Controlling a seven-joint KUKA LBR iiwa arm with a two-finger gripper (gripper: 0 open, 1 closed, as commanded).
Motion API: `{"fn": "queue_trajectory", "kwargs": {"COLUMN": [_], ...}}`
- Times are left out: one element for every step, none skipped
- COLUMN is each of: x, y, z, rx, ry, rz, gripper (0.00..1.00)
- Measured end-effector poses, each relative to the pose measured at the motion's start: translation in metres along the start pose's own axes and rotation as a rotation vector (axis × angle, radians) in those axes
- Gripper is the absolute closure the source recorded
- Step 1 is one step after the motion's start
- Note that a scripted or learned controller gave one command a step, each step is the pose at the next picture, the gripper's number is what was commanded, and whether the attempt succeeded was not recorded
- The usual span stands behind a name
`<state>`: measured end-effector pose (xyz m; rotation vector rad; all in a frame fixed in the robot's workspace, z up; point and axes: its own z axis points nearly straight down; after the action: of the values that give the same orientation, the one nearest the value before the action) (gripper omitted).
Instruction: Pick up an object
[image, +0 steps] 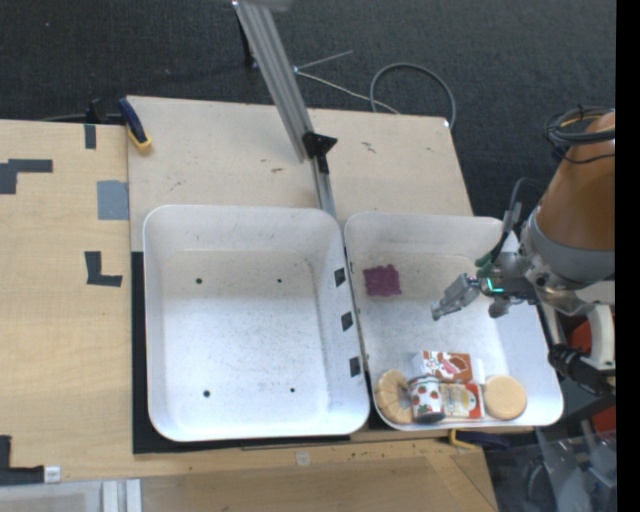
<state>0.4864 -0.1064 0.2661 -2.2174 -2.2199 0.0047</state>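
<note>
Jaws (452, 298), grip unreadable, hung above the right bin (425, 232); crowded snacks (440, 396) risked a glancing miss, purple block (382, 281) lay clear

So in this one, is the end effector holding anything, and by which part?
Nothing is held. The end effector hangs over the right bin, apart from the purple block and the packets.
</note>
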Motion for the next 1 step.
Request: {"fn": "queue_trajectory", "kwargs": {"x": [0.0000], "y": [0.0007], "z": [-0.0018], "rx": [-0.004], "ry": [0.000], "rz": [-0.001], "gripper": [0.00]}}
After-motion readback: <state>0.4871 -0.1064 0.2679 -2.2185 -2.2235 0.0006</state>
